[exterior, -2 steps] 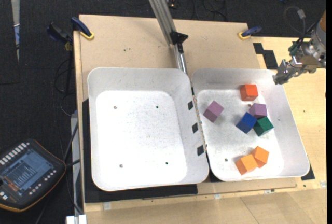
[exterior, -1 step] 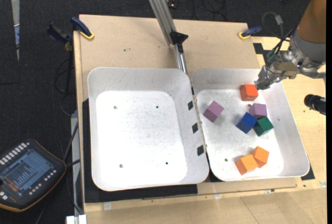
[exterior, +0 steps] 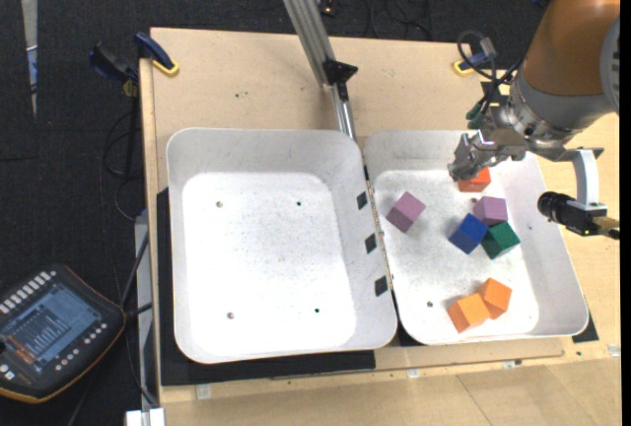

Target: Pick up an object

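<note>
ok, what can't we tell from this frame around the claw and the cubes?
- Claw, camera view: its tips are dark and small against the red-orange cube; open or shut, touching or hovering, cannot be told.
- Red-orange cube: mostly covered by the claw, so its full shape is hidden.
- Green cube: partly hidden behind the blue cube; whether they touch is unclear.

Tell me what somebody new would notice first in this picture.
Probably the grey and orange arm coming in from the right, its pincer low over a red-orange block at the right bin's far side. Next, the coloured cubes in that bin: purple, blue, green, orange.
</note>
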Action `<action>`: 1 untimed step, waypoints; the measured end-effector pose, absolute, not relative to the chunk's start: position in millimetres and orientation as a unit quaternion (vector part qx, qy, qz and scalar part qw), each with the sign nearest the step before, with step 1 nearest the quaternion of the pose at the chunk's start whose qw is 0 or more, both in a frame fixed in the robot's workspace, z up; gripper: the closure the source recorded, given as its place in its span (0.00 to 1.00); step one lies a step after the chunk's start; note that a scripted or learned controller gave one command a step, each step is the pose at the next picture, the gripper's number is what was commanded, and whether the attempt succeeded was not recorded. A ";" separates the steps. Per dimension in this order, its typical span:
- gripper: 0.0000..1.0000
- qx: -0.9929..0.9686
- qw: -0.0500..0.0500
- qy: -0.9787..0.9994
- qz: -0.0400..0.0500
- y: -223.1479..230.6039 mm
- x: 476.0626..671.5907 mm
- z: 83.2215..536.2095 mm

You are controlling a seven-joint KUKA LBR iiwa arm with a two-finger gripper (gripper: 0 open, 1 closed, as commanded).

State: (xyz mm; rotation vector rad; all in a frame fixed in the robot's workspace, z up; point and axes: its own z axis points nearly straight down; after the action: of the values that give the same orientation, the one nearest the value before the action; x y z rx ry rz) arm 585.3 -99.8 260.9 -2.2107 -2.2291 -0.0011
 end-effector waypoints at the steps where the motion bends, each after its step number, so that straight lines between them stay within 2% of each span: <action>1: 1.00 -0.704 0.001 -0.710 0.000 -47.0 571.3 257.2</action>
State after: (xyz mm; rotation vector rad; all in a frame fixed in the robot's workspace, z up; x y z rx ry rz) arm 571.3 -47.0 257.2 -2.2103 -2.2289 -0.0007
